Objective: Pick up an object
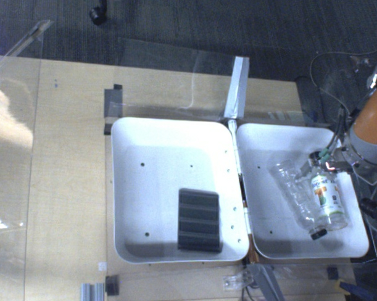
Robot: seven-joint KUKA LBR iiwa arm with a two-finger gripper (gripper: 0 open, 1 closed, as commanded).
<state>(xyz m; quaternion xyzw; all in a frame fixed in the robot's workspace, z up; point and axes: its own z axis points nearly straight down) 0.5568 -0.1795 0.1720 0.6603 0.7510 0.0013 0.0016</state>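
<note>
A pale wooden bench [62, 222] fills most of the frame, and two shallow white bins sit directly on it side by side: the left bin [122, 194] at lower centre, the right bin [255, 180] toward the right edge (their inner rims almost touching). Small dark brackets [113, 101] sit on the bench at the left bin's upper-left and lower-left corners, and a grey metal strip [237, 87] lies above the seam between the bins.

On the bench [64, 173] we see two bins side by side. In the left bin [132, 176] a ridged block [199, 219] lies near its front edge. In the right bin [261, 180] a bottle [327, 201] lies at the right side, crumpled plastic [295, 187] just left of it.
</note>
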